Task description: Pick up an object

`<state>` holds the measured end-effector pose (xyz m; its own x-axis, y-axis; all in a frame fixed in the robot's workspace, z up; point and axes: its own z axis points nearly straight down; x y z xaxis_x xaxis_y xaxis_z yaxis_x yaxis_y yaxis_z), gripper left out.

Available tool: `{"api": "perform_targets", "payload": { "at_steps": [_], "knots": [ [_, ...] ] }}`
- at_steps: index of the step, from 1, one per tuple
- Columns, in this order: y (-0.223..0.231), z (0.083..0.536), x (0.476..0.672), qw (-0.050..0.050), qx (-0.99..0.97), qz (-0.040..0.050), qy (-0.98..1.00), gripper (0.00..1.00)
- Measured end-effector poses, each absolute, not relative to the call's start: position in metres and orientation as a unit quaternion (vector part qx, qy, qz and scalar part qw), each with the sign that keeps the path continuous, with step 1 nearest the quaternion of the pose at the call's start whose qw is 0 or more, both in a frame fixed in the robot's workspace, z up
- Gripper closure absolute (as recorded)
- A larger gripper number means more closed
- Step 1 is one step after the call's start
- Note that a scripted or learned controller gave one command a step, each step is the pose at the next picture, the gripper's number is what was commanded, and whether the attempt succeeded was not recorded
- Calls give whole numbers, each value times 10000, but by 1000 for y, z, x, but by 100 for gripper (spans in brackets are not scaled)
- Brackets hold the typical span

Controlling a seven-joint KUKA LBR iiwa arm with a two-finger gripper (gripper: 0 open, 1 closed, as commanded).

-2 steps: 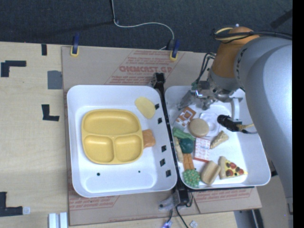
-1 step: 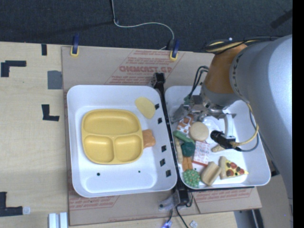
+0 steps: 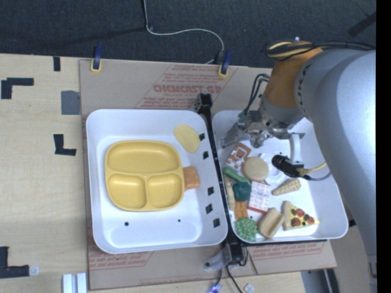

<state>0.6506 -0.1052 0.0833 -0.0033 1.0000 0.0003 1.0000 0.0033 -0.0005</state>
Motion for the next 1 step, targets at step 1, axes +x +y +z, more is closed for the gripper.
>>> {"api": "perform_targets", "payload": {
  "at_steps": [1],
  "knots": [
    [-134,84,649,-1,-7063,-5,-7079,0]
  ]
}}
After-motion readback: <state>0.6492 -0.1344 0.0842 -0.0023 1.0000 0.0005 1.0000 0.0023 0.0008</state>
